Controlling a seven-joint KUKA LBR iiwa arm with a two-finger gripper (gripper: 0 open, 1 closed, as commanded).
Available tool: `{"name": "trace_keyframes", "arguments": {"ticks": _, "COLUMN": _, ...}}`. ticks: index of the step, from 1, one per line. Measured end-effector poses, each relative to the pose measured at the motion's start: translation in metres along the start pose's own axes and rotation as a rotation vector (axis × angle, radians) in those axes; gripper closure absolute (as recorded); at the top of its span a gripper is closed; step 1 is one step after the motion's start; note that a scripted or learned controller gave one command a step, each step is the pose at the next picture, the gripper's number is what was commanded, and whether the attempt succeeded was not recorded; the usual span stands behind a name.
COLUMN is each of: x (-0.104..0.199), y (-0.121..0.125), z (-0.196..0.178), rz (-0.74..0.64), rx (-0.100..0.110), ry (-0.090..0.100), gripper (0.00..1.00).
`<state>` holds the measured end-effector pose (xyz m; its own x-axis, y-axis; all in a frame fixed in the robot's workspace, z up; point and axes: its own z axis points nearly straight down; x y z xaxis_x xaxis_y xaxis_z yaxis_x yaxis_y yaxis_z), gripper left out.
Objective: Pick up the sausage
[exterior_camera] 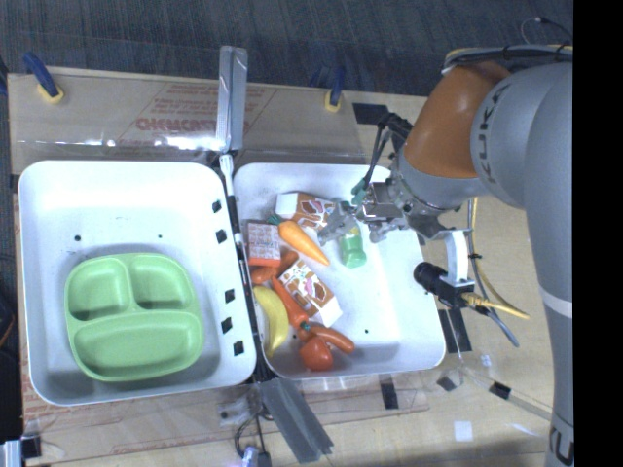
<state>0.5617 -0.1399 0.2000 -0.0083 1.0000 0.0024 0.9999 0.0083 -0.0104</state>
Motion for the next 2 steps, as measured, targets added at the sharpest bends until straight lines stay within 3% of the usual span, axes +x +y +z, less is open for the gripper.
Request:
{"name": "trace_keyframes", "arguments": {"ticks": 1, "x": 0.028, "y": -0.0804, "z": 0.0919, "rz": -0.114, "rx": 0.001, "ry": 0.0, "gripper": 0.0}}
{"name": "trace_keyframes", "arguments": {"ticks": 2, "x": 0.0223, "y": -0.083, "z": 0.0917, "rz": -0.013, "rx": -0.003, "ry": -0.001, "gripper": 0.0}}
